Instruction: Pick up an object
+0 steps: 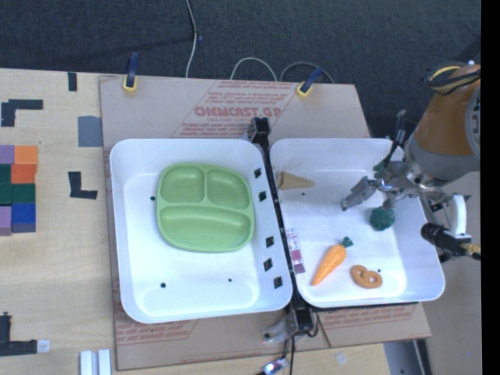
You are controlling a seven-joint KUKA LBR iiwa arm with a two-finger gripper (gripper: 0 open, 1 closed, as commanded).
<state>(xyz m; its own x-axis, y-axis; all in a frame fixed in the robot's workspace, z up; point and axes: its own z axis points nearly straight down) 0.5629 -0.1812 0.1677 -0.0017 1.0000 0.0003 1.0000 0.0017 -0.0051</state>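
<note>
The right bin [414, 287] holds an orange toy carrot [329, 262], a brown pretzel [366, 276], a tan wedge [294, 181] and a small dark green toy [382, 219]. My gripper [367, 202] hangs over the bin's right half, open, its jaws spread wide. One finger points left over bare bin floor. The other finger [390, 200] ends just above the dark green toy, close to its top. Nothing sits between the fingers.
A light green divided plate [206, 208] lies in the left bin [133, 287]. A black divider [269, 209] runs between the bins. Coloured blocks [19, 190] stand at the bench's far left. The arm's orange band [447, 127] rises at the right.
</note>
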